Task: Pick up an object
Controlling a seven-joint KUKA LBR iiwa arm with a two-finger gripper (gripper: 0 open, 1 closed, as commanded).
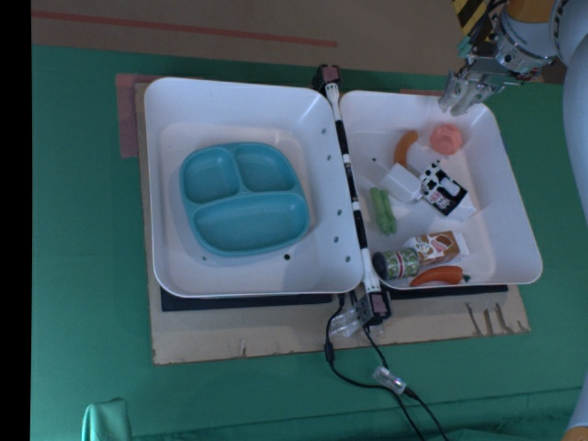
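Pink round toy (447,137): we list it in the right bin (514,237), far corner, beside an orange carrot-like piece (405,145). We judge it light, smooth and likely to roll, best taken across its widest part. Pincer (461,96): above the bin's far rim, just beyond the toy, nothing visibly between its fingers; how wide it stands we cannot tell. Also held in this bin: milk carton (445,191), green pod (383,210), red chilli (437,276), small can (398,264). Left bin: teal divided plate (243,197).
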